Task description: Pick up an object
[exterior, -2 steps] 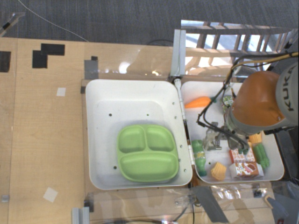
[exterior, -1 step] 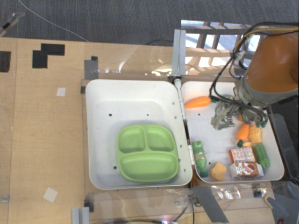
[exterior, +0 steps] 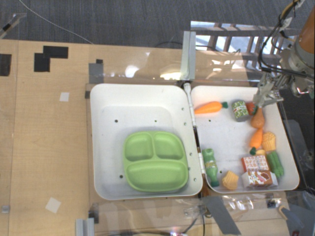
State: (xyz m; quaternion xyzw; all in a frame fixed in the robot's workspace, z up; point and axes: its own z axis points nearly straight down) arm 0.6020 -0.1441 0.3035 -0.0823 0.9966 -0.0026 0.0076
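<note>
From the camera above the bench, the gripper (exterior: pixel 266 96) hangs over the far right corner of the right bin (exterior: pixel 224 132), its metal fingers pointing down toward a small cluster of toys; how wide the claw stands, and whether anything is caught in it, I cannot tell, because the tips are small and blurred against the things beneath. Just under and beside it lie a green can (exterior: pixel 240 110) and an orange toy carrot (exterior: pixel 257 119), the two touching or nearly so, and either looks like the likely target. Farther along the right wall of that bin sit a second small carrot (exterior: pixel 256 139), a pale yellow corn-like piece (exterior: pixel 268 141), a green cucumber (exterior: pixel 275 164) and a red and white carton (exterior: pixel 257 173). Near the front wall are a green bottle (exterior: pixel 210 165) and a yellow toy (exterior: pixel 230 180), and a larger carrot (exterior: pixel 208 107) lies alone toward the far wall. The left bin (exterior: pixel 108 132) holds a green divided plate (exterior: pixel 155 161). As I judge it, the pick is at the reach stage: the arm is placed over the cluster, every object seems to rest on the bin floor, and closing on one and lifting it clear remain to be done.
</note>
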